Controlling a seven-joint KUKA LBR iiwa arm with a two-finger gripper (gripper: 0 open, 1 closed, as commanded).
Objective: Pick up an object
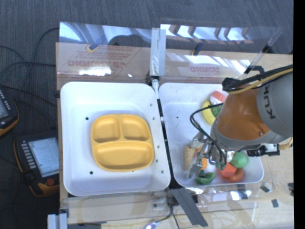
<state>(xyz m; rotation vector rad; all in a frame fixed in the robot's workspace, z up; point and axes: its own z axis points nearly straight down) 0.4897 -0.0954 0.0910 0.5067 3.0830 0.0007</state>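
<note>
1. Step in hand, I'd say: the reach/grasp stage of the pick. The arm [248,113] comes in from the right and its gripper [199,165] is low inside the right bin [178,113], over the toy food heaped near the front wall.
2. Fingers: they look a bit spread, tips pointing down toward the front-left of the pile. Nothing is clearly pinched between them, so I can't count any item as held.
3. Likely target, approx.: the green piece [206,178], just below and right of the tips, close to touching. Contact is too small to tell.
4. Other items in the same bin: a tan bread-like piece [189,152] just left of the fingers; an orange-red piece [231,171] and a green ball [239,160] to the right, touching each other; a yellow item [209,114] w/ a red-and-white item [218,98] further back, partly hidden by the wrist.
5. Next move calls for, imo: settle the tips either side of one item, press together, then lift straight up. The heap is tight, so a neighbour may get nudged or the grip may slip.
6. The left bin [76,128] holds a yellow divided tray [123,141], well apart from the gripper. Both bins sit on the table [281,175].
</note>
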